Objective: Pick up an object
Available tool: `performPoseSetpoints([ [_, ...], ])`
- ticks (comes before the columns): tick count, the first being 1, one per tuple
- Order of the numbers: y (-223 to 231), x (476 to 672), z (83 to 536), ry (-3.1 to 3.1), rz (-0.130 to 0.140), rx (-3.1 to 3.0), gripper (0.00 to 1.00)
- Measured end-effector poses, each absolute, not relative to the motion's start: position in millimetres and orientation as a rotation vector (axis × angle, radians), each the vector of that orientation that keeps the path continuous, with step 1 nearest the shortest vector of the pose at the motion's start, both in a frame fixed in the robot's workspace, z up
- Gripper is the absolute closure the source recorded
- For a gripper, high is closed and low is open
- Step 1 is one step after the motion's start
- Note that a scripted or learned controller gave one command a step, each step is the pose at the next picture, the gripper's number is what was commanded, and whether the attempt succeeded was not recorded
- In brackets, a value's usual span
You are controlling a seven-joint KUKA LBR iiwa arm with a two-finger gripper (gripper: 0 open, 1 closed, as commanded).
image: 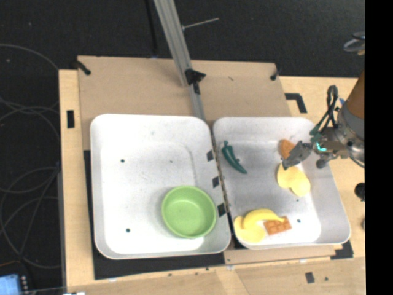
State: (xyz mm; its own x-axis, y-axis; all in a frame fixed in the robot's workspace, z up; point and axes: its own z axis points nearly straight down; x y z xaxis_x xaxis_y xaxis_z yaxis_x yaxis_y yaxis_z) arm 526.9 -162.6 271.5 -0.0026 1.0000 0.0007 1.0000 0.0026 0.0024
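Over the right white plastic bin (319, 223), the gripper (309, 154) hangs spread and empty just above the pale yellow rounded toy (292, 180), apparently mid-approach; next it likely must descend and pinch it.

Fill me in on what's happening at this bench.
The grey arm's claw hangs over the right bin, just above a pale yellow piece and beside a small orange one. Nothing shows between its fingers. A green item and a yellow-orange toy share that bin; a green bowl sits in the left bin.
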Motion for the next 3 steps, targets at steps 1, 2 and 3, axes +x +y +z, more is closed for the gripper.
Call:
performPoseSetpoints([
  [1,-166,525.6,229,2.221,-0.005,2.223,0.00],
  [2,-166,520.9,170,2.221,-0.002,2.223,0.00],
  [3,-171,516.4,108,2.222,-0.007,2.225,0.00],
])
